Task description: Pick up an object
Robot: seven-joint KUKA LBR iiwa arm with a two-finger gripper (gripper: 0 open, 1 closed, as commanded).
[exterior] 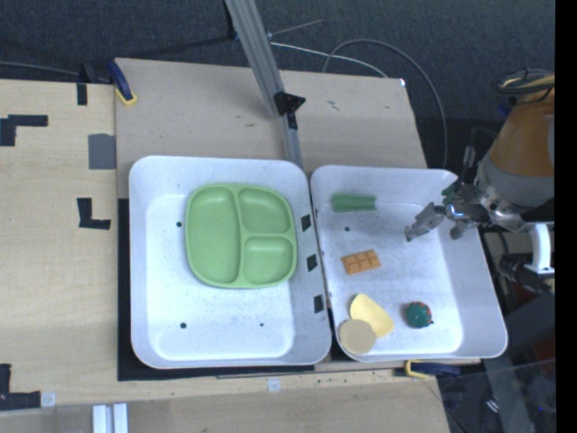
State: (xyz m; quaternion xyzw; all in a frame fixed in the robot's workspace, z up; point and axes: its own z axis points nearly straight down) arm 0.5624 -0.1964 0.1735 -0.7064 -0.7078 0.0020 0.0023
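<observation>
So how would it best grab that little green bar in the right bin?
Probably from straight above, closing across the green bar's narrow width at its middle. It lies flat, long side left to right, with bare bin floor around it, so fingers fit on both long sides.

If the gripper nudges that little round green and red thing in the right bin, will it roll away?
Probably. The small round green and red object looks ball-like, so it may roll on the smooth white bin floor. It looks small, so likely light, and its curve might slip from the fingers.
</observation>
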